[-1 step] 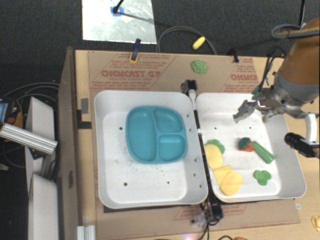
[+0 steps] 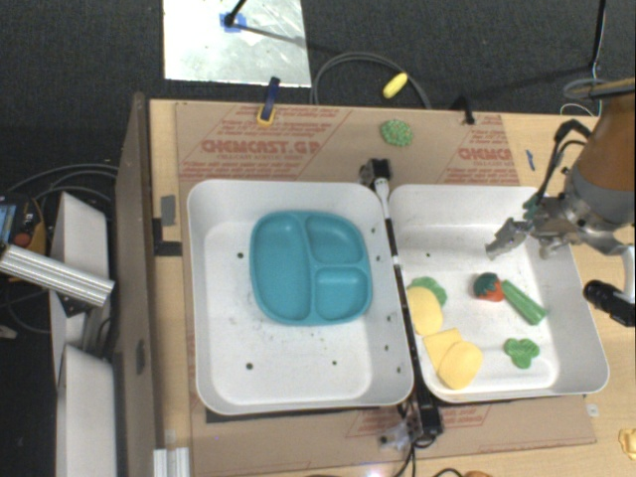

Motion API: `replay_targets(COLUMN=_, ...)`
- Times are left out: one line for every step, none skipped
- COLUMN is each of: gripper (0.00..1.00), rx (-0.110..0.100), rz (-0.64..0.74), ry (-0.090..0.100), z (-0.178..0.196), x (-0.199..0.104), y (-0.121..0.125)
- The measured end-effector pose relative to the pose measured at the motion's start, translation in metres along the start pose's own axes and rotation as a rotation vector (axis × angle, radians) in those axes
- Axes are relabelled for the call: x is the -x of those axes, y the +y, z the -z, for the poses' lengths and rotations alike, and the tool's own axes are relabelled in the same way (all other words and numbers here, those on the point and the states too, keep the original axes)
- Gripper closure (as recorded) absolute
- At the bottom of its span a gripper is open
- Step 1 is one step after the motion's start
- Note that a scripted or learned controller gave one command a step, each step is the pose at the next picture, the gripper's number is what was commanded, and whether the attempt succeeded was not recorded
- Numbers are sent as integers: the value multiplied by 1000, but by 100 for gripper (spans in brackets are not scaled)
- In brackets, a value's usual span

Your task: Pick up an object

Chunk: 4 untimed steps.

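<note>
Green-and-orange toy vegetable (image 2: 507, 293) lies in the right bin (image 2: 596, 366), just below the claw (image 2: 527, 235); fingers spread, holding nothing.

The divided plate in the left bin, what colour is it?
The divided plate is teal blue, plain with no pattern, as the camera view shows.

We see the arm (image 2: 608, 182) cut off by the right edge. Its gripper (image 2: 519, 232) is too small for us to tell how the jaws stand. The table (image 2: 298, 132) runs off the bottom edge.
</note>
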State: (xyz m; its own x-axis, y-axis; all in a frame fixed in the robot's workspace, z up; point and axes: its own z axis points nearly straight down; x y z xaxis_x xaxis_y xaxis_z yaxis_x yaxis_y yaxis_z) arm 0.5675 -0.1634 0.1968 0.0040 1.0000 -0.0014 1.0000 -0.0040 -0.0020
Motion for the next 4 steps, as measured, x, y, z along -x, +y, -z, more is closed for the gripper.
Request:
replay_targets(gripper=0, rx=-2, rz=4, ry=2, z=-98, x=10, y=1)
replay_targets(gripper=0, rx=13, rz=6, ry=-3, z=-110, x=4, y=-18)
replay_targets(gripper=0, rx=10, rz=5, ry=-1, z=-110, x=29, y=-24)
replay_targets(gripper=0, rx=7, rz=9, ry=-1, z=-111, x=43, y=-1)
